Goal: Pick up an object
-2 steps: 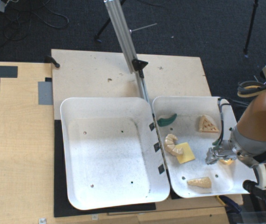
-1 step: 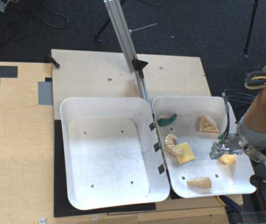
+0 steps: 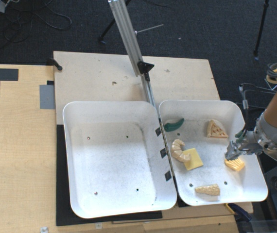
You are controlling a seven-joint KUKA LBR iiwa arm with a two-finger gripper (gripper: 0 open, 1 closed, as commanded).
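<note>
My gripper is low over the right bin, near that bin's right wall, with my arm coming in across the rim from the right. Directly below and touching the tip, as far as the slant of the view allows me to judge, lies a small yellow ridged piece. I cannot tell how the tip stands, and nothing is visibly lifted clear of the bin floor.

Contents of the right bin, noted in order: a green curved item near the left wall at the top; an orange-tan wedge towards the upper right; a pale curled piece touching a yellow block near the middle (the block overlaps its lower right side); a tan oblong piece near the front edge, well apart from the others.

The left bin sits just beside the right bin, sharing the centre divider. Both rest on a pale bench.
</note>
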